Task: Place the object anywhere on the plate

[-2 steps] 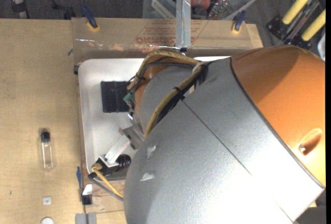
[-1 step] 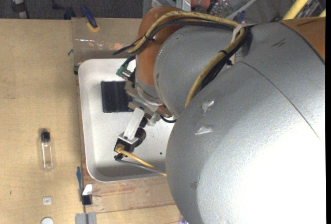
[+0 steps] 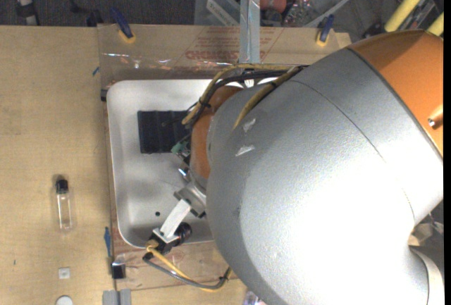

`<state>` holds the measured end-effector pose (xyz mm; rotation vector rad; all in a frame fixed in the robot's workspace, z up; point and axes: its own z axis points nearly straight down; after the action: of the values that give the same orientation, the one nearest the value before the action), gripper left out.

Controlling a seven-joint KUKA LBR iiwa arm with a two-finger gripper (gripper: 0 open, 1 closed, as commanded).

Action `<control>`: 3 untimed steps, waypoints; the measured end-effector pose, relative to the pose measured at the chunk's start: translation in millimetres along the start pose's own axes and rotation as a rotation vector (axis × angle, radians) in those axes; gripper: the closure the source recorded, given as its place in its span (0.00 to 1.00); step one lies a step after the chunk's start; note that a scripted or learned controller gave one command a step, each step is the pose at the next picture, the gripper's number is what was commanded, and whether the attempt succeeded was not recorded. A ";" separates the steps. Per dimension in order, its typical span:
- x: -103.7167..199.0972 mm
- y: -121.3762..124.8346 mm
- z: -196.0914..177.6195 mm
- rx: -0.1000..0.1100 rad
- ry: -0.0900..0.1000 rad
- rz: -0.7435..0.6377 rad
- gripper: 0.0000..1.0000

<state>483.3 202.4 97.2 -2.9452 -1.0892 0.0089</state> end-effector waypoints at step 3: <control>49.0 42.4 -39.5 -0.004 0.002 -0.669 1.00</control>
<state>548.4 202.1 136.3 -2.4254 -1.9970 0.0027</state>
